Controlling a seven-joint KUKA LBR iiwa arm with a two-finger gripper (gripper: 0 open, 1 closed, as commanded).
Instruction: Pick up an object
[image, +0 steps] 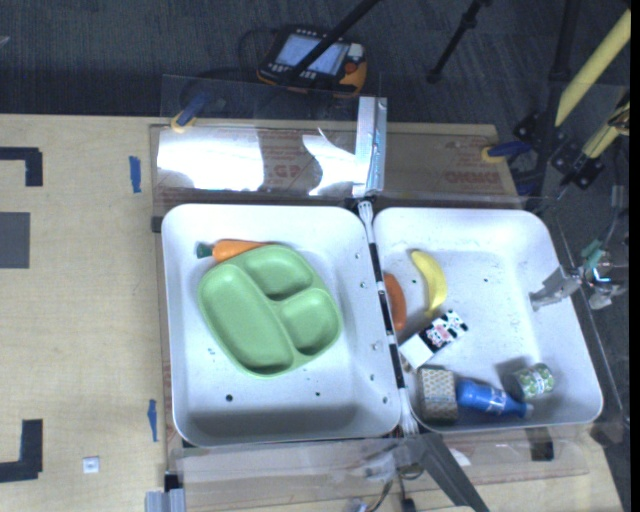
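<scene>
Green divided plate (268, 305) fills the left bin, a carrot (236, 248) behind it. Right of that plate, untouched: banana (431, 278), blue bottle (490, 399), cow figure (443, 330). Pincer (590, 275) at far right edge, state indeterminable. Nothing lifted; pick outstanding.

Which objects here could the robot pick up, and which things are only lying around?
For picking:
banana
carrot
blue bottle
cow toy
green divided plate

Just lying about:
handheld controller
blue tape marks
clear plastic sheet
</scene>
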